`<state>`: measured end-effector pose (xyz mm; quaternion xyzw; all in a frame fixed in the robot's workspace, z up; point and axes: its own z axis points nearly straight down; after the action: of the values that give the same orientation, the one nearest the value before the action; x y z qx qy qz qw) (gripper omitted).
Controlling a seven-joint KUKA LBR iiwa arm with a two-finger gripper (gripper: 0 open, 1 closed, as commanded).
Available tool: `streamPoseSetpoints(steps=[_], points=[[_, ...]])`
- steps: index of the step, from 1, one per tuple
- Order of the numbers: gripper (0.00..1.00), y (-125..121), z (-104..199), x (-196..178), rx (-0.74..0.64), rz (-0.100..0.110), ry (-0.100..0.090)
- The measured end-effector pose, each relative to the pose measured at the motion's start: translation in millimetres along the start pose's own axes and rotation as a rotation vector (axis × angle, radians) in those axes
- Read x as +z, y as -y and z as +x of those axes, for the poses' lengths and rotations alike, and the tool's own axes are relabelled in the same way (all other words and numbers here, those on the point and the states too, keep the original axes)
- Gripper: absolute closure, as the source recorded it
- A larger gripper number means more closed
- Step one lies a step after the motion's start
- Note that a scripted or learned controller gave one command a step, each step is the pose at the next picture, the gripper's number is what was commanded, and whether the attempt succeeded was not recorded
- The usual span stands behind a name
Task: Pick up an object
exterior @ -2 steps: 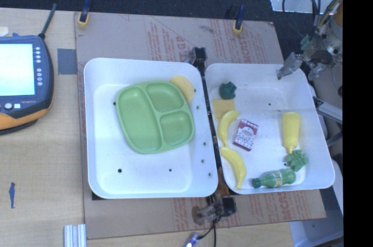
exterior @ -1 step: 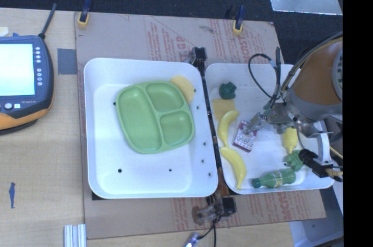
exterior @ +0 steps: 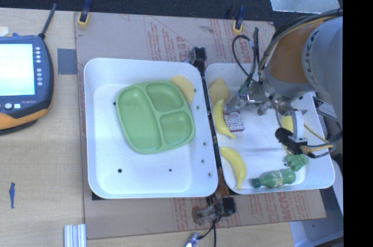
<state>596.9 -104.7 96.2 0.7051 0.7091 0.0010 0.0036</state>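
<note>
Hovering over right bin [exterior: 326, 179] near banana [exterior: 220, 119], end effector [exterior: 245, 101] finger state unclear

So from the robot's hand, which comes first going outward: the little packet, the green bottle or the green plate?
1. The little packet, just beside the hand, right bin.
2. The green bottle, at the right bin's near edge.
3. The green plate, across in the left bin.

Green plate [exterior: 155, 116], yellow bananas [exterior: 234, 163], green bottle [exterior: 274, 179], white bins [exterior: 99, 176].
</note>
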Motion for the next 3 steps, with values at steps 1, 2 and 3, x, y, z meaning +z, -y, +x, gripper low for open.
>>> streamPoseSetpoints(steps=[1,2,3], points=[[0.0,-50.6,6.7,0.1,0.003,0.002,-0.003],[0.0,-61.8,-1.1,0.2,0.0,0.003,-0.005],[0.0,-61.5,-61.1,0.3,0.003,0.0,-0.002]])
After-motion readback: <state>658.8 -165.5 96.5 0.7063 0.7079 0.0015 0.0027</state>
